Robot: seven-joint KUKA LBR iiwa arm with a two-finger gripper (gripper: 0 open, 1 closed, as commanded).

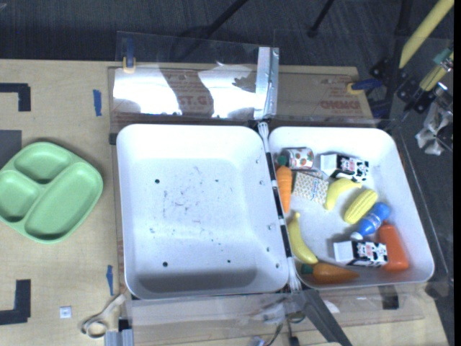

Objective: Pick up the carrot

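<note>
Bins (191,146): white plastic, smooth, the left one scuffed with faint marks. Carrot (284,186): orange plastic, slightly glossy. Bananas (299,242): yellow plastic, shiny. Divided plate (47,191): pale green plastic, matt. Bench (57,85): light wood, matt. Screen (191,85) behind the bins: clear glossy sheet, strong glare noted.

A pale wooden bench top (65,114) is seen across the lower part of the view, marked with black tape corners (20,96) and short blue tape strips (96,101). Behind it, dark grey carpeted floor (180,6) is crossed by thin black stand legs (328,6). Bright light is reflected off a clear plastic sheet (194,81) standing at the bench's far edge.
</note>
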